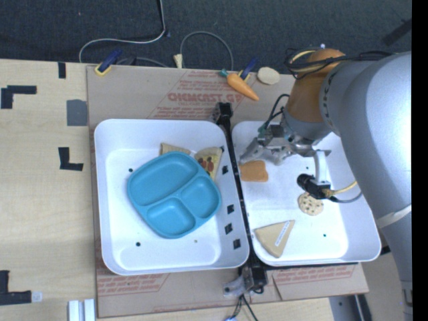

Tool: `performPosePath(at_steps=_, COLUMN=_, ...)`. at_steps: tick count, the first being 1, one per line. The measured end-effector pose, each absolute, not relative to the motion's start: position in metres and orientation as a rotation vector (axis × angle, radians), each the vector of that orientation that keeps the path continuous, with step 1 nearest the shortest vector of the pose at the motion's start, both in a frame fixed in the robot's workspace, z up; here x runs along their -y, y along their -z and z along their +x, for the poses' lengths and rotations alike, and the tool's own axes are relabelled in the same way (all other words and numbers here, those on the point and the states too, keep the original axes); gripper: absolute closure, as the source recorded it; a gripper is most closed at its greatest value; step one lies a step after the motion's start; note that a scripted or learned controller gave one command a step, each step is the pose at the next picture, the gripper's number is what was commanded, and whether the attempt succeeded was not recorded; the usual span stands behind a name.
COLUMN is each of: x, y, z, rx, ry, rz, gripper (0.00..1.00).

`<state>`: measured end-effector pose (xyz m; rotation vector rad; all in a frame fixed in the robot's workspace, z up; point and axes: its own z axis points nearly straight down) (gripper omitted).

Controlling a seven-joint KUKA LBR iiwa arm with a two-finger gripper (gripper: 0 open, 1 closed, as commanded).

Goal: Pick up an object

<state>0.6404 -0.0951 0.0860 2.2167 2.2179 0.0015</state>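
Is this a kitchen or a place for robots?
Probably a robot test lab, not a kitchen. A big grey robot arm reaches over two white bins on a bench, cables trail behind, and the food looks like toys: a carrot, a cookie and a blue divided plate.

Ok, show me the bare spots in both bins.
Left bin: open floor below and left of the blue tray. Right bin: free strip between cookie and sandwich wedge. Crowded at its top, around the gripper and bread.

Bins (107,199) – glossy white plastic; blue tray (174,194) – smooth matt plastic.
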Motion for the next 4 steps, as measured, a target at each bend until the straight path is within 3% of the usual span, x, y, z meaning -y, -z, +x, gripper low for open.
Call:
performPosePath(at_steps=1, x=0.117, y=-0.087, z=0.635, rx=-2.219, ry=-0.004, rz=2.218, gripper=0.00)
performPosePath(at_steps=2, x=0.118, y=-0.142, z=0.665, rx=-2.220, ry=-0.006, rz=2.215, gripper=0.00)
performPosePath(at_steps=3, x=0.102, y=-0.086, z=0.608, rx=-2.215, ry=-0.002, rz=2.219, gripper=0.00)
performPosePath(at_steps=4, x=0.117, y=-0.102, z=0.659, rx=-2.222, ry=-0.003, rz=2.216, gripper=0.00)
